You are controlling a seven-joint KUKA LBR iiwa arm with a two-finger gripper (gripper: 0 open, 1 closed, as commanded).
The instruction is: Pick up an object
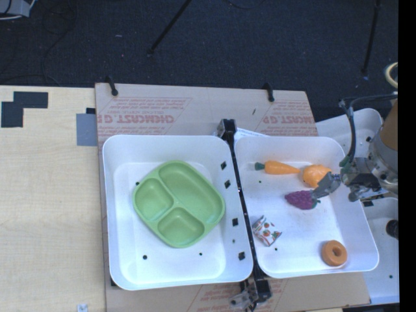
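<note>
The right bin (354,239) holds a carrot (281,168), an orange fruit (316,174), a purple bunch of grapes (301,200), a small red-and-white wrapped item (266,231) and a brown doughnut (335,253). My gripper (343,188) hangs over the bin's right side, just right of the grapes and below the orange fruit. It is open, with nothing between its fingers. One grey fingertip (325,186) sits close to the grapes' right end; I cannot tell whether it touches them.
The left bin (123,252) holds a green divided plate (179,203). A black divider (237,200) runs between the two bins. Cardboard lies under the bins, with a wooden bench top to the left.
</note>
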